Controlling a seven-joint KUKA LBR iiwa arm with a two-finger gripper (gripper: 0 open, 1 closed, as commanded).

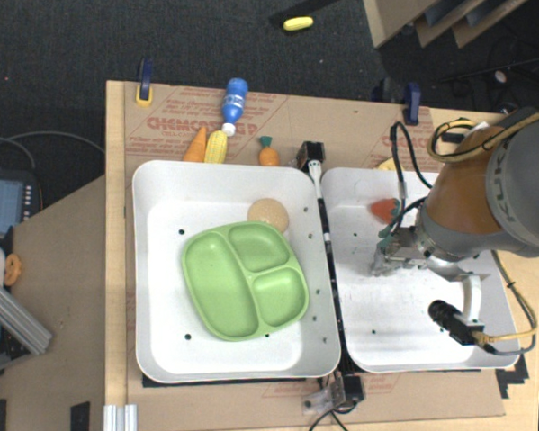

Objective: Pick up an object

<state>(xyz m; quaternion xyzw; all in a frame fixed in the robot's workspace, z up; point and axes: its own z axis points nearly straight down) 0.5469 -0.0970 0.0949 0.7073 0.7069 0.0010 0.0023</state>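
Reaching from right, arm (487, 194) bent low, tool (386, 259) over right bin (407, 348).

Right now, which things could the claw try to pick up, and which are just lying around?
For the job:
claw
green plate
tan ball
red thing

Lying about:
blue bottle
corn
carrot
yellow thing on the floor

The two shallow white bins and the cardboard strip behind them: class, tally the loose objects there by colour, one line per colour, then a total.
Green: 1, the green divided plastic plate
Beige: 1, the beige round ball
Red: 1, the small red object in the right bin, partly hidden
Orange: 2, the larger orange carrot and the small orange carrot
Yellow: 1, the yellow corn cob
Blue and white: 1, the blue and white bottle
Total: 7
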